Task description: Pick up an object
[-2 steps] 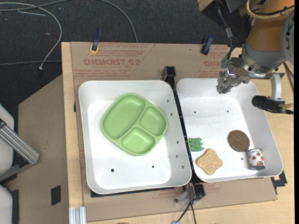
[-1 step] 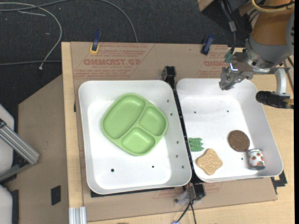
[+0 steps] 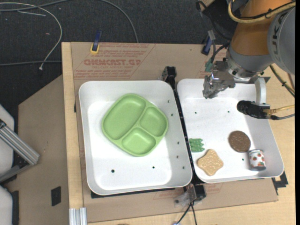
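Jaws state: we cannot tell from this angle. Gripper [image 3: 212, 91] hangs over right bin [image 3: 213, 118], at its far side, nothing seen held. 4 candidates sit at bin's near side: brown disc [image 3: 239, 141], cracker [image 3: 209, 162], green piece [image 3: 196, 145], small can [image 3: 256, 159]. We judge: approach step, no pick yet. Next move needs travel toward near side, then descent onto 1 object.
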### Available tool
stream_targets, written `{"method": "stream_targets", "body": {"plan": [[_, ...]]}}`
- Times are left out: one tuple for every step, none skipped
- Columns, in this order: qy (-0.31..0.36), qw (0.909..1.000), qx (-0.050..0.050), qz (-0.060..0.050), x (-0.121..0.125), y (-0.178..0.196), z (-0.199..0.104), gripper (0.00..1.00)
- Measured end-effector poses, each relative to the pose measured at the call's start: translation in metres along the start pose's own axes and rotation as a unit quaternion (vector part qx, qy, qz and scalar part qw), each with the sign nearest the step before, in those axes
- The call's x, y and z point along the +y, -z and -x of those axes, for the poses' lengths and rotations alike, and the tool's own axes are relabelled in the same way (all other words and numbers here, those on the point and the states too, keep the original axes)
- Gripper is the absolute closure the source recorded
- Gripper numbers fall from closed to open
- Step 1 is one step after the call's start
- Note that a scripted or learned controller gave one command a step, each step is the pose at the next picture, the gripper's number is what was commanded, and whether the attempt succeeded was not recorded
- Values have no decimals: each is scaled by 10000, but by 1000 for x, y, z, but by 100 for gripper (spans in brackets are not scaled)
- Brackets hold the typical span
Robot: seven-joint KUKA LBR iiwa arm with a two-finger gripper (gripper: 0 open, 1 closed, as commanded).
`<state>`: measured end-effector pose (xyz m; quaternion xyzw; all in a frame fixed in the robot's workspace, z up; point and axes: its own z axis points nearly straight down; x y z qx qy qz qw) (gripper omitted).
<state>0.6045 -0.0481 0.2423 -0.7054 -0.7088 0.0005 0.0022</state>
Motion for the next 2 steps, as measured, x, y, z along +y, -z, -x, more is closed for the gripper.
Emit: {"method": "stream_targets", "body": {"plan": [[4, 10000, -1, 0, -11, -13, -57, 100], [12, 10000, 5, 10, -22, -4, -114, 100]]}}
